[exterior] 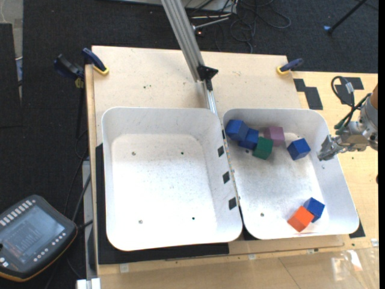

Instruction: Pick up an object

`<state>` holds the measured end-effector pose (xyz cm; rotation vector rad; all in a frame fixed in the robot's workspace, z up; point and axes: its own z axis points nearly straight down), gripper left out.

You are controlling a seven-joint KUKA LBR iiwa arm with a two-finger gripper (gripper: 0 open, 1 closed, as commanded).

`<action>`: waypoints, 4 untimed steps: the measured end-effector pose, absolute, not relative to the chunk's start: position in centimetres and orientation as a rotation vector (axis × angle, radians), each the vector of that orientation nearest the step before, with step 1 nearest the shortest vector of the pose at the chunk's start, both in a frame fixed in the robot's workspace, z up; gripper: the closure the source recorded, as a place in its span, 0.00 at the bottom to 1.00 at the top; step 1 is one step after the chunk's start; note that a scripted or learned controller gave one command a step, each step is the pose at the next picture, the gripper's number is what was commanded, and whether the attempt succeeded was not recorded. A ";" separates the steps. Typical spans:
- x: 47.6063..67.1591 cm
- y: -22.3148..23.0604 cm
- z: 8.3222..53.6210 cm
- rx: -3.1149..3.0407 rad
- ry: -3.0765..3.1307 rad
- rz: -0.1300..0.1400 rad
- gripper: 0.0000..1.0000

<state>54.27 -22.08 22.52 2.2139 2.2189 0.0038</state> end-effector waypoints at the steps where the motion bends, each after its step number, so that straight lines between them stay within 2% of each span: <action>1: 54.4 -22.1 25.0 2.215 2.221 0.003 1.00; 2: 55.3 -17.6 24.6 2.213 2.229 0.002 1.00; 3: 57.9 -12.1 25.1 2.210 2.230 0.005 1.00; 4: 59.2 -7.5 25.6 2.212 2.229 0.005 1.00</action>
